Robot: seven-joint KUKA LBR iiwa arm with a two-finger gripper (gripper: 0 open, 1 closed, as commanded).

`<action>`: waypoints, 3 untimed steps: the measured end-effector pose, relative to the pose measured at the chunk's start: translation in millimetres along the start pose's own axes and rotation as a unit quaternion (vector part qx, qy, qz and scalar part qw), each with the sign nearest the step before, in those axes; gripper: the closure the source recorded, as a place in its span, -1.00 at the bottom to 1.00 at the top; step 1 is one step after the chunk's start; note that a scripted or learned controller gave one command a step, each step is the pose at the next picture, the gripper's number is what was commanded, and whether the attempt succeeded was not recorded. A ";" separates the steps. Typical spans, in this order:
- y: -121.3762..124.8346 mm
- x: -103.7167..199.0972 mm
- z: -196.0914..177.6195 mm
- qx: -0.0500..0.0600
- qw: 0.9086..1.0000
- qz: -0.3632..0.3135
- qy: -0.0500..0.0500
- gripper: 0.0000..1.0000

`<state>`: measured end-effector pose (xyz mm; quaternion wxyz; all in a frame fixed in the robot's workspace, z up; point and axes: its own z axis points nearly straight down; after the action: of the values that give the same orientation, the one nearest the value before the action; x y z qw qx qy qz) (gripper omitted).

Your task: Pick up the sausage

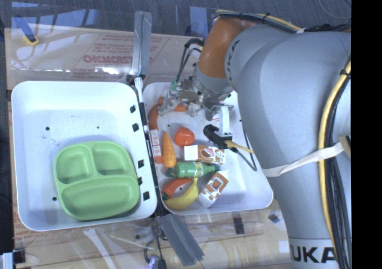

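Two shallow white plastic bins sit side by side on the worktop. The left bin carries a light green three-compartment plate toward its near edge. The right bin holds a crowd of toy foods. The grey arm with its orange band reaches down over the far part of the right bin, and the claw hangs low at that far end, close to the divider between the bins. Whether the claw is spread or pressed together, I cannot tell; its tips are lost among cables and small parts. The sausage, a reddish-brown rounded piece, lies at the far left corner of the right bin, against the left wall, just beside the claw. Nearer along that wall lies an orange carrot, with a red tomato beside it. Toward the near edge lie a green bottle, a yellow banana and two small printed cartons.
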<state>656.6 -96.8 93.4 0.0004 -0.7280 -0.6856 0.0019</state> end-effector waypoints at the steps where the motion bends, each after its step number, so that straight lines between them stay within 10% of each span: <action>1: -0.1 1.0 -44.0 0.000 0.987 0.162 0.001 -1.00; 2: -9.2 -2.3 2.4 0.002 0.987 0.159 0.001 -1.00; 3: -13.3 -1.7 -4.4 0.012 0.988 0.155 0.000 1.00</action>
<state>643.2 -97.7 97.8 0.0090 -0.8256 -0.5641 0.0097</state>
